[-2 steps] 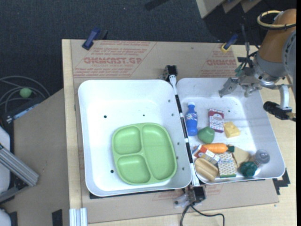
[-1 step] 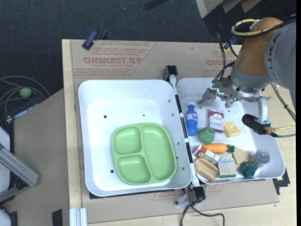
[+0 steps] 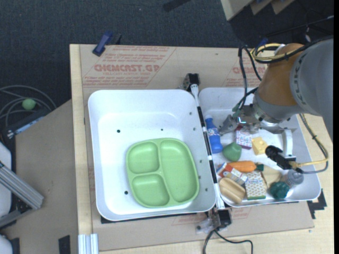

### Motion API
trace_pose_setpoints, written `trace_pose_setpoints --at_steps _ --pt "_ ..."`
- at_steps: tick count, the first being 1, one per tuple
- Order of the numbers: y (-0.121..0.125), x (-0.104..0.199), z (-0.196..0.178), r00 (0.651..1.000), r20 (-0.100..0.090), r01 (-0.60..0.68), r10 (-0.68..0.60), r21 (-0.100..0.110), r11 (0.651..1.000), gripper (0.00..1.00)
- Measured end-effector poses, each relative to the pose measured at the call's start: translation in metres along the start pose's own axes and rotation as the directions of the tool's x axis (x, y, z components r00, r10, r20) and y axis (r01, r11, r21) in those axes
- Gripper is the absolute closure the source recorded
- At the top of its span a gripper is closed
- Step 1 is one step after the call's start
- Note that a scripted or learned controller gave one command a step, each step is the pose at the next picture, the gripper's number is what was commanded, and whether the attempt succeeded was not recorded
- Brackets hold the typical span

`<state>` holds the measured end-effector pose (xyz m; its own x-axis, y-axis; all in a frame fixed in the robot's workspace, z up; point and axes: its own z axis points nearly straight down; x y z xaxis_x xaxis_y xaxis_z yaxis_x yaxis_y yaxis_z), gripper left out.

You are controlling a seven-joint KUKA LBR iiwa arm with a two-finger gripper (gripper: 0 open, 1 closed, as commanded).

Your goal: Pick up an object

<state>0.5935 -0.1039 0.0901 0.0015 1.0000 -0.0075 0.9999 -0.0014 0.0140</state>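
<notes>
The right bin holds several small items. A blue bottle lies along its left wall. Beside it sit a green ball, a small pink-and-white box and a yellow block. Nearer the front lie an orange carrot, a tan bread roll, a patterned box, a teal piece and a grey piece. My gripper hangs low over the back middle of this bin, just behind the small box and right of the bottle. I see nothing held in it.
The left bin holds a green divided plate towards its front. The grey arm with its orange band covers the right bin's back right corner. A blue clip lies on the board behind the bins.
</notes>
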Motion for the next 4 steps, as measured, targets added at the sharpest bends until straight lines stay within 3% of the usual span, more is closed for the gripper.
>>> trace_pose_setpoints --at_steps 1,2,3,4 --pt "0.026 -0.044 -0.015 1.0 -0.005 0.001 -0.001 0.012 1.0 0.0" --pt "0.014 -0.015 0.006 1.0 -0.009 0.002 -0.002 0.016 1.0 0.0" --pt "0.054 -0.057 0.006 1.0 -0.006 0.001 -0.001 0.012 1.0 0.0" --pt "0.016 -0.002 0.005 1.0 -0.005 0.0 0.0 0.012 1.0 0.0"
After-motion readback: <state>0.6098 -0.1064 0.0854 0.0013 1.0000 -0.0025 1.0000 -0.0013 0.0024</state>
